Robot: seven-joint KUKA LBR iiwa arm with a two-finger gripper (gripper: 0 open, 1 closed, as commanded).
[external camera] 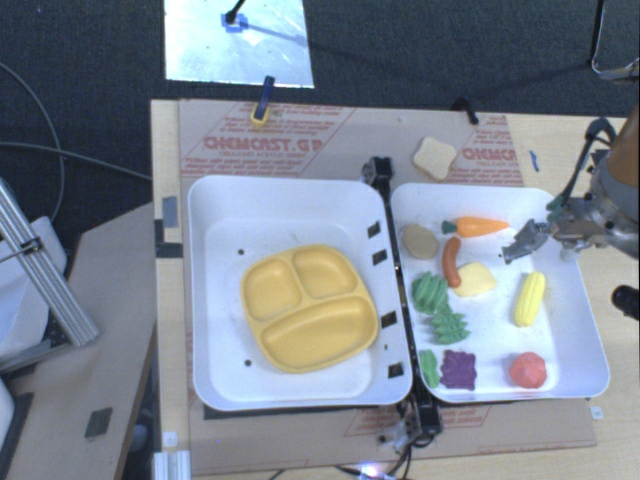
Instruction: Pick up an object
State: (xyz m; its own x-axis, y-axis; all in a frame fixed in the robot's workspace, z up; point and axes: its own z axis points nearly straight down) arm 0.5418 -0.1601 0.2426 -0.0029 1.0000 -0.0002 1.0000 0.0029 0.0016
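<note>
Whether the gripper point(522, 240) was parted or closed, I couldn't tell; nothing visible in it. It hung over the right bin point(590, 328), just above the corn point(529, 299), the carrot point(480, 226) off to its left. The yellow tray point(308, 306) sat in the left bin point(215, 268).

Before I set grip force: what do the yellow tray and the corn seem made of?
Yellow tray: looks like moulded plastic, smooth with a soft sheen, with three formed compartments. Corn: probably toy plastic or rubber, judging by its uniform bright yellow and matte look; hardness can't be judged.
</note>
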